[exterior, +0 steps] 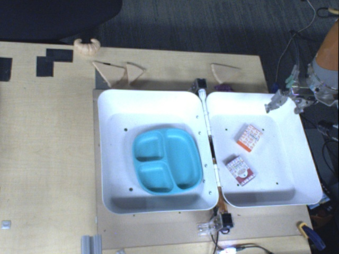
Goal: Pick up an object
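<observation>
Two small packets lie in the right bin [296,142]: an orange and white one [249,137] near the middle and a dark red and white one [240,170] nearer the front. My gripper [286,104] hangs over the bin's far right corner, above and to the right of the orange packet. Its fingers [272,105] are spread open with nothing between them. The orange band of the arm [329,52] shows at the right edge.
A blue divided plate [167,160] lies in the left bin [114,142]. A ridge [209,142] separates the two bins. Cables run along the right side and the front of the bench.
</observation>
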Tool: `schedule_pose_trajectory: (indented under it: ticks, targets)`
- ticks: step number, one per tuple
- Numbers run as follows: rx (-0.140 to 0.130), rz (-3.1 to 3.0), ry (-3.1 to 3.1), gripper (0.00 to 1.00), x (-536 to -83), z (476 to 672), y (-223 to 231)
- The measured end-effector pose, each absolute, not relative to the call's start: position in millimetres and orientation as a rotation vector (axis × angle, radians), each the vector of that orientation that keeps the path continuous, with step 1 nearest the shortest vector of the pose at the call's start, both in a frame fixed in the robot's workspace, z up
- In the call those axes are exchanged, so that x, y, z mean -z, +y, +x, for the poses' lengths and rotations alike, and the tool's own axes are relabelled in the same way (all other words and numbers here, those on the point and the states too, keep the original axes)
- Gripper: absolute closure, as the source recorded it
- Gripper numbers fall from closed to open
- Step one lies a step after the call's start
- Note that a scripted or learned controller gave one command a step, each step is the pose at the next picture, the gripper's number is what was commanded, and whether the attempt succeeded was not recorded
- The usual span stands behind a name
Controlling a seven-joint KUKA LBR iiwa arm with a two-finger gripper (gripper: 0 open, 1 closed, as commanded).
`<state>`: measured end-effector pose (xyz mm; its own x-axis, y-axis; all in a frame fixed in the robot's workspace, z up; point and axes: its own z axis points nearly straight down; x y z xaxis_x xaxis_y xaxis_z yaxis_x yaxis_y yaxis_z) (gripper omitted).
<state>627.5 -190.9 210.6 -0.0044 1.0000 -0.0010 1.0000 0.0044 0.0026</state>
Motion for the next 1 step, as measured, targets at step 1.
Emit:
schedule_pose_trajectory:
  ticks: [1]
  targets:
    - [-0.009,2.210,2.218,0.00,-99.3,625.5,-190.5]
